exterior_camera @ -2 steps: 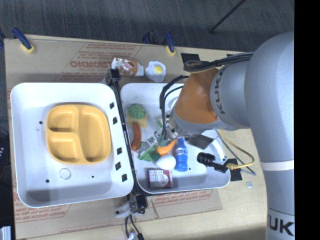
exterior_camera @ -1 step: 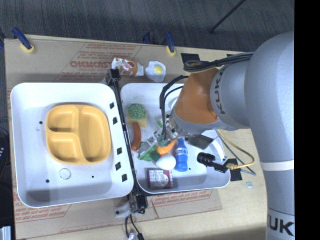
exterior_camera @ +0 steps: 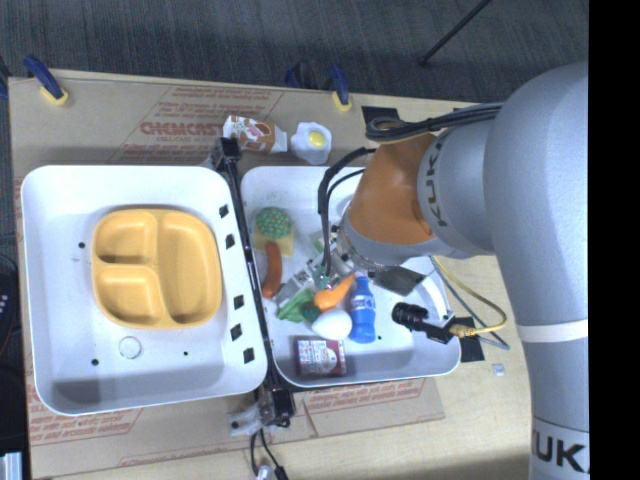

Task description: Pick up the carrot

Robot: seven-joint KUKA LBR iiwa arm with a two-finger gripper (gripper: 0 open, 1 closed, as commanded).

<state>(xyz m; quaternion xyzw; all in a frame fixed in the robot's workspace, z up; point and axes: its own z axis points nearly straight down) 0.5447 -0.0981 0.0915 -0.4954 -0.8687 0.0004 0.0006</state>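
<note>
The arm (exterior_camera: 450,188) reaches in from the right and bends down over the right bin (exterior_camera: 425,363), its orange band above the wrist. The pincer (exterior_camera: 322,276) sits low among the clutter in the middle of that bin, and its tip is at the carrot (exterior_camera: 334,294), which lies tilted just beside a green piece (exterior_camera: 296,308). How far the pincer stands open cannot be told, and nothing shows clearly between its parts, so no hold on the carrot can be claimed. Around the carrot lie a white egg (exterior_camera: 331,324) just near of it, a blue bottle (exterior_camera: 362,309) touching on its right, a sausage (exterior_camera: 271,270) to the left, and a broccoli head (exterior_camera: 273,223) farther off. A dark can (exterior_camera: 320,355) lies by the near wall. The left bin (exterior_camera: 60,368) holds a yellow divided tray (exterior_camera: 157,266).
</note>
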